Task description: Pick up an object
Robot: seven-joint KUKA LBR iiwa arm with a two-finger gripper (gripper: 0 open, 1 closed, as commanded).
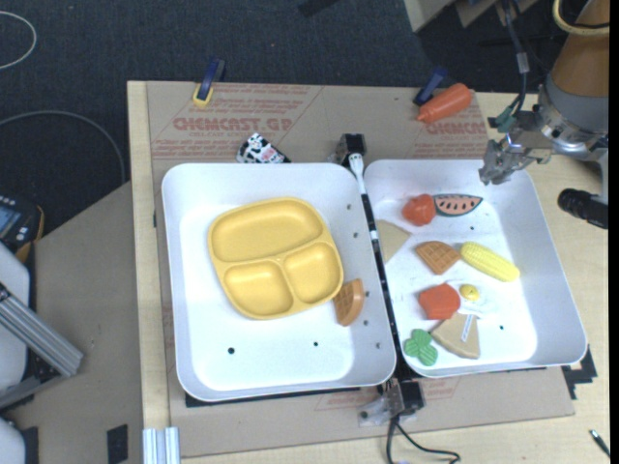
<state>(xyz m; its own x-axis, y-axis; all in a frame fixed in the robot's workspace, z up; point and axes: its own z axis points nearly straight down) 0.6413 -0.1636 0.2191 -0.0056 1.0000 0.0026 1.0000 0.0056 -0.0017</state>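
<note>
The right bin (542, 259) holds several toy foods: a watermelon slice (456, 204), a red tomato (419, 210), a waffle piece (438, 256), a corn cob (489, 261), a red pepper (440, 302), a green broccoli (420, 347) and a sandwich wedge (457, 337). My gripper (497, 166) hangs over the far right corner of that bin, right of the watermelon slice, with nothing seen between its fingers. A brown pastry (349, 302) lies in the left bin (193, 356) beside a yellow divided plate (276, 256).
An orange carrot toy (446, 102) and a small black-and-white figure (261, 150) rest on the cardboard behind the bins. A blue-yellow clamp (206, 84) sits at the far edge. Black clips (354, 149) join the bins at the middle.
</note>
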